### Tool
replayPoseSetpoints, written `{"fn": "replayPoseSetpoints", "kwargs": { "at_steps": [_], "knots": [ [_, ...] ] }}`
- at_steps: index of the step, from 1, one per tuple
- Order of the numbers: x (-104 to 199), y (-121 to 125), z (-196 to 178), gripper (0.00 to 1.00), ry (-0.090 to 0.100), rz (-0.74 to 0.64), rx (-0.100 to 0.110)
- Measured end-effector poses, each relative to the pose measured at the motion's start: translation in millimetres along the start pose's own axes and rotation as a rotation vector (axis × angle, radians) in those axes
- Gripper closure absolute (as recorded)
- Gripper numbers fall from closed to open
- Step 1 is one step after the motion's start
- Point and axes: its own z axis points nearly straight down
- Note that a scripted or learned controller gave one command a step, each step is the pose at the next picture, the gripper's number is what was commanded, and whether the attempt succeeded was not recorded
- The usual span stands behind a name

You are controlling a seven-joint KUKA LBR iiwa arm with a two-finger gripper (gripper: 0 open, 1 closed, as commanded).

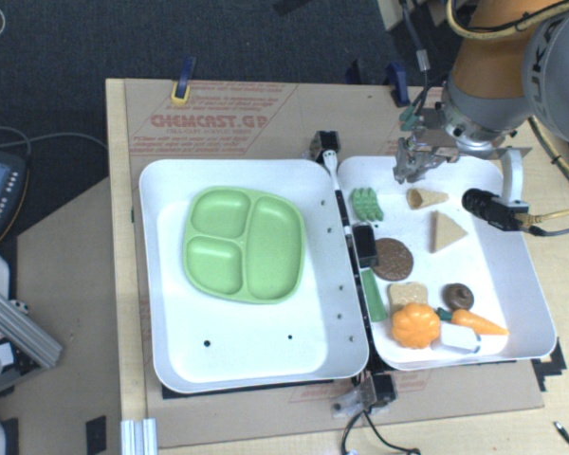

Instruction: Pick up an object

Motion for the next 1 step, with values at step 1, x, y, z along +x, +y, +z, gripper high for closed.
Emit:
{"fn": "replayPoseSetpoints", "kwargs": {
  "at_steps": [1],
  "knots": [
    [0.0,-5.7,-2.1,1.0,0.001,0.002,0.004]
  ]
}}
